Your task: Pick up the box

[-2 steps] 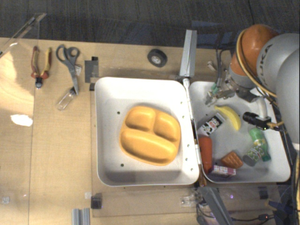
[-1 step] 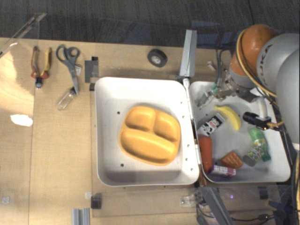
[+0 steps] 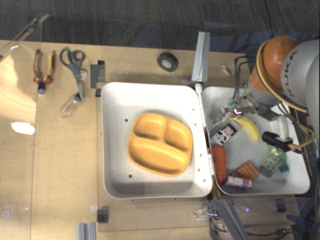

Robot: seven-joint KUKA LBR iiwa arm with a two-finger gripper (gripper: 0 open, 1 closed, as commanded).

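The left bin point(image 3: 107, 134) holds a large yellow padded form point(image 3: 160, 143) and no box. The right bin point(image 3: 300, 184) carries the clutter: a small black-and-white box point(image 3: 226, 133) lies near its left wall, tilted, long axis running from lower left to upper right. An orange carrot-like piece point(image 3: 219, 164) lies just below it, and a yellow banana point(image 3: 248, 127) just beside it to the right. The gripper point(image 3: 239, 109) sits above and slightly right of the box, close by. Its opening cannot be told, and nothing is seen in its hold. Judgement: the move needed is short, down and leftward.
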